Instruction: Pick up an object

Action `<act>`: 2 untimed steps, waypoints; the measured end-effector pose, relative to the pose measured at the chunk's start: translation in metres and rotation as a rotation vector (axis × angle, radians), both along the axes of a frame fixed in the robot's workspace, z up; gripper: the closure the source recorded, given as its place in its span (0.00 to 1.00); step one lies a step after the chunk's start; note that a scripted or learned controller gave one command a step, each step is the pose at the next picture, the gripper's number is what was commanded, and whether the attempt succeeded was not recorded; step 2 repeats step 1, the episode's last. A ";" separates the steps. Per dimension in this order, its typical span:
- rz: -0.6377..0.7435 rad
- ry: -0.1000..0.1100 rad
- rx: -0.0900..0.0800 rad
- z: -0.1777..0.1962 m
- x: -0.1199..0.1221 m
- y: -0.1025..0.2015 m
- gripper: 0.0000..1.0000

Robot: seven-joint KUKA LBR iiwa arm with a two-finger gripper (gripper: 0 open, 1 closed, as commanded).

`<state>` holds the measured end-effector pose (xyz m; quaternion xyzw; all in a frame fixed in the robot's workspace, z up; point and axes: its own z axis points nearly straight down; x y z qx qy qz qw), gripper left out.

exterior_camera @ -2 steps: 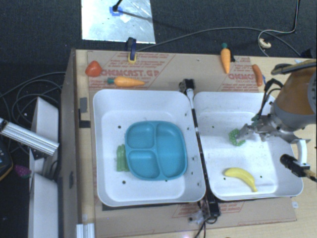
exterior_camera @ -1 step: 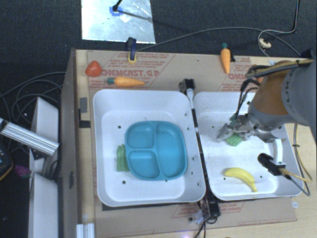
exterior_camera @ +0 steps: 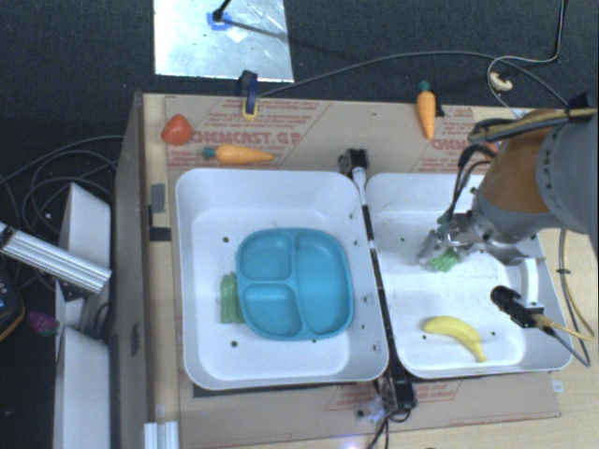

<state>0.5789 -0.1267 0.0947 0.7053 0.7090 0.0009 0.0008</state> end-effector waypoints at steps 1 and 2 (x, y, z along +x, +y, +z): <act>-0.001 -0.001 0.000 0.090 -0.020 0.070 1.00; -0.001 -0.001 0.000 0.090 -0.020 0.070 1.00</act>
